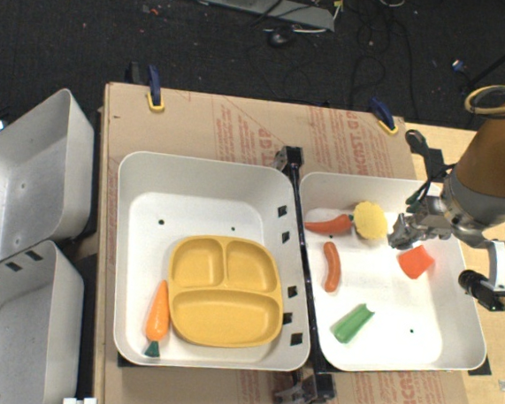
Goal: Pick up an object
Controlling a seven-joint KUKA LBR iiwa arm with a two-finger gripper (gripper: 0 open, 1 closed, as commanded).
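Orange block (pixel 416 261) lies just below the gripper (pixel 407 232); finger spread unclear; it should centre over the block before descending.

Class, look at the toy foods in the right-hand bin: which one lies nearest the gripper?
The yellow lemon, just left of the gripper; the orange block sits slightly farther, below it.

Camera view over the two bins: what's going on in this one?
A grey KUKA arm with an orange band reaches in from the right, its gripper low over the right white bin, between a round yellow lemon-like toy and an orange-red block. Nothing is visibly held. That bin also holds a red chilli pepper, a reddish sausage and a green oblong piece. The left white bin holds a yellow compartment plate with an orange carrot beside it.
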